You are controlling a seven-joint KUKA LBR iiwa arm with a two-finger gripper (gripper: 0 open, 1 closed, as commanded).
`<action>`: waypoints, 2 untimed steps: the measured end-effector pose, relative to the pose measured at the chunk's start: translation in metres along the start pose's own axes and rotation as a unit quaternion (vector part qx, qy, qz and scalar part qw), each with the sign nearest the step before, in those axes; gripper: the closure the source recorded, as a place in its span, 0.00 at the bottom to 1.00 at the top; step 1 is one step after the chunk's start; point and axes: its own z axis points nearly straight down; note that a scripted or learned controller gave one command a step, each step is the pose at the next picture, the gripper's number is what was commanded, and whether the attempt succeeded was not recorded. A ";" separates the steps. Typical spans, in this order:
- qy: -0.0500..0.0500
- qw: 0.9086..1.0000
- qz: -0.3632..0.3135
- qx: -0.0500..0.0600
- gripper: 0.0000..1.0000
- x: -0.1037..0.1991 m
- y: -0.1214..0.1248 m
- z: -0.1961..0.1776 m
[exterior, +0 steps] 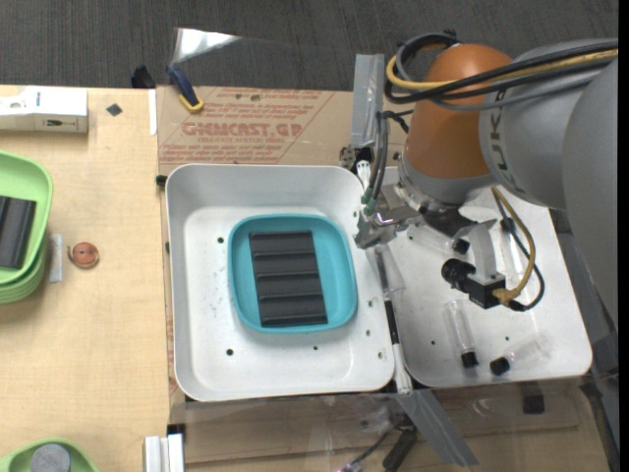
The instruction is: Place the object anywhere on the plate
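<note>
Since the task's object is hard to make out, I start with what I take it to be: a clear, slim item with dark ends lying in the right bin, near that bin's front edge; I am not sure of that reading. A second small dark piece sits just beside it. The gripper hangs over the seam between the two bins, above the right rim of the left bin, and I cannot tell from here whether it is wide, narrow or holding anything.

The teal plate rests in the middle of the left bin and already carries a black ridged tray that covers most of its floor.

My worry is twofold. If the gripper is empty, any move toward the plate delivers nothing. If it does carry something, the ridged tray leaves little flat room, so a release could tip or roll the object off onto the bin floor. The arm's cables also hang low over the right bin.

Count: two bins, one plate, one black tray, one arm.
</note>
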 end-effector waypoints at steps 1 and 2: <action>0.000 1.000 0.001 0.000 0.00 0.000 0.000 0.000; 0.000 0.999 -0.047 -0.001 0.00 -0.057 -0.008 -0.001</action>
